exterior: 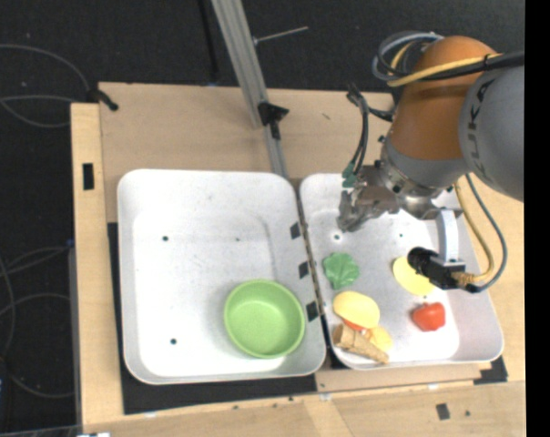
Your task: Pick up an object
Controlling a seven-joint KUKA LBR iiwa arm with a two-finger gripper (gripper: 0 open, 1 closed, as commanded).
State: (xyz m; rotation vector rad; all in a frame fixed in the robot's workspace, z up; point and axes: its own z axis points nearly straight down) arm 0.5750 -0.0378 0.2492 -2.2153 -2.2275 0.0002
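My gripper (pixel 351 217) hangs over the back left part of the right bin (pixel 480 335), with nothing visible between its fingers. Just in front of it lies a small green leafy piece (pixel 341 268). Further forward sit a yellow and red rounded piece (pixel 357 309) and a tan wafer-like piece (pixel 360 343) at the bin's front edge. A yellow flat piece (pixel 408 275) lies to the right, partly under a black cable end, and a red tomato-like piece (pixel 429 317) sits in front of it.
The left bin (pixel 166 235) holds a green bowl (pixel 264 318) near its front right corner. A metal pole (pixel 243 62) rises from behind the bins. The arm's orange band and grey body (pixel 434 116) loom over the right bin's back.
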